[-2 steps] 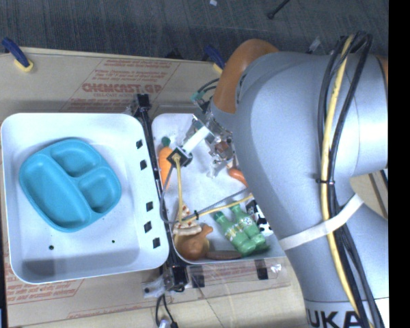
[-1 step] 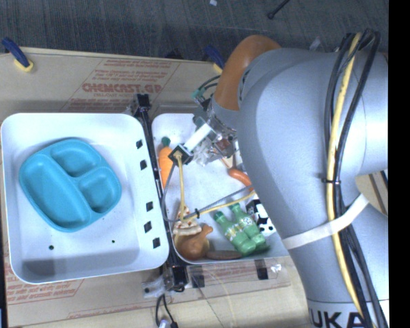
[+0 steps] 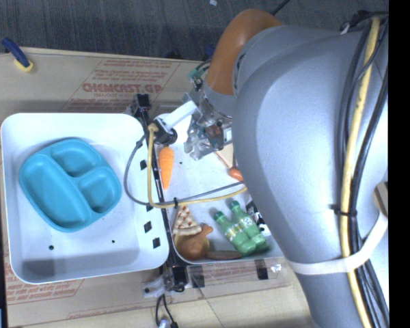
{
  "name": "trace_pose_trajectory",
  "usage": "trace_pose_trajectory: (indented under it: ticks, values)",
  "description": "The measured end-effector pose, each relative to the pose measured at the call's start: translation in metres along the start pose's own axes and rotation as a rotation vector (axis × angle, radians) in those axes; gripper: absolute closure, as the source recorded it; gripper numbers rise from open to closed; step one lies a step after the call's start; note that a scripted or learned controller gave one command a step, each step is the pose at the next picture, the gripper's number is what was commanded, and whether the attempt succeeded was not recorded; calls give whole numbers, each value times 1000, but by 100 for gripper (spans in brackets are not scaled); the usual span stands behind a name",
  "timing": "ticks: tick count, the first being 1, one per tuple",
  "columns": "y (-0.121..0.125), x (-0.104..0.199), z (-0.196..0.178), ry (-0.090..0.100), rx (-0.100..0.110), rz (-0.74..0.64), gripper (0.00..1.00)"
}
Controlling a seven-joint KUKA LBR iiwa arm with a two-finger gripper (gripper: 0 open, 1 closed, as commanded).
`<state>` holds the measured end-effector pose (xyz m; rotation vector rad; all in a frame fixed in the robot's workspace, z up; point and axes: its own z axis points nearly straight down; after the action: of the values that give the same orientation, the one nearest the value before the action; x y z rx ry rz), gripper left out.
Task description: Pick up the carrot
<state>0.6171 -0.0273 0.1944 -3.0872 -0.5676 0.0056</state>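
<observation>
The carrot [image 3: 165, 165] lies in my right bin [image 3: 198, 176], hard against its left wall, with its long axis running up and down the view: the broad end is toward the top and it tapers to a point toward the bottom, leaning very slightly left as it narrows. My arm [image 3: 307, 149] comes in from the right, a big grey mass covering most of that bin, with the orange band [image 3: 229, 46] showing above the wrist near the top. My claw [image 3: 203, 139] hangs over the upper part of the bin, to the right of the carrot's broad end and apart from it; whether it stands open or closed I cannot tell from this angle, and nothing is seen held in it. The carrot is plain orange, smooth, and short, with a paler top. A yellow cable [image 3: 150, 176] loops down beside it along the divide between the bins. Lower in the same bin lie a pizza slice [image 3: 184, 219], a brown piece [image 3: 195, 246] and green bottles [image 3: 240, 229]. The left bin [image 3: 27, 251] holds a blue divided tray [image 3: 68, 182].
</observation>
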Motion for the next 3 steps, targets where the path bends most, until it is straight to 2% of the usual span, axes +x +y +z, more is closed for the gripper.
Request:
trace_pose_trajectory:
  ticks: [1, 2, 3]
  values:
    - [1, -2, 2, -4, 2, 3, 0]
    - [1, 1, 3, -2, -4, 133, 0]
    - [53, -43, 76, -8, 6, -39, 0]
